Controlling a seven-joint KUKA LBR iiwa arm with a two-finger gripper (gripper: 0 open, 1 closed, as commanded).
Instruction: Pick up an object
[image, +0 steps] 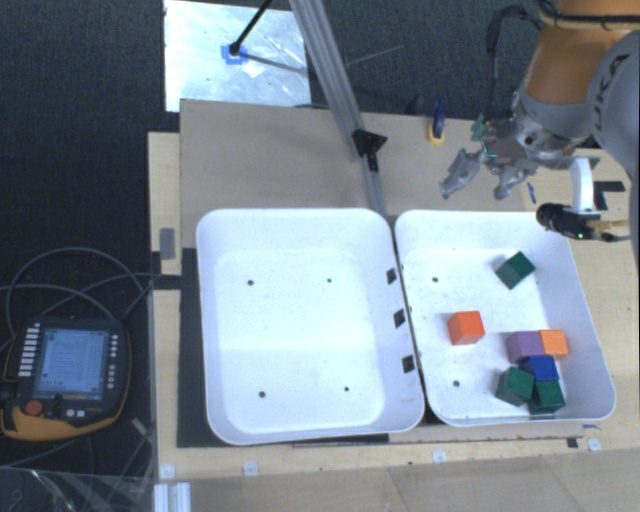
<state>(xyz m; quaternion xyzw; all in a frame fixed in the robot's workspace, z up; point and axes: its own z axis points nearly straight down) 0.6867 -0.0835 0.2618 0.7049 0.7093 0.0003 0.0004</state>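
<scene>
A: Blocks are sitting loose in the right bin (420, 300), none of them in the arm's grasp. An orange cube (466, 327) is resting alone near the middle of that bin's floor, and a dark green block (515, 270) is lying tilted farther back, well apart from it.

B: And the heap in the near right corner?

A: A purple block (522, 346) is touching a smaller orange block (553, 343) on its right. Just in front of them a blue block (542, 367) is sitting between two more green blocks (517, 385), one at its left and one tucked against the bin's front wall.

B: Where is the arm hanging?

A: The gripper (486, 181) is hovering over the brown bench top (270, 150), just behind the right bin's back rim, under the orange band (560, 75) of the wrist. Its two fingers (459, 176) are standing spread apart, with nothing between them.

B: What else is showing?

A: The left bin (215, 300) is lying beside the right one, the two rims touching along the middle. A grey pole (335, 75) is slanting down to the spot where the bins meet at the back. A teach pendant (65, 375) with a lit screen is lying on the dark floor at far left, with cables looping around it
</scene>
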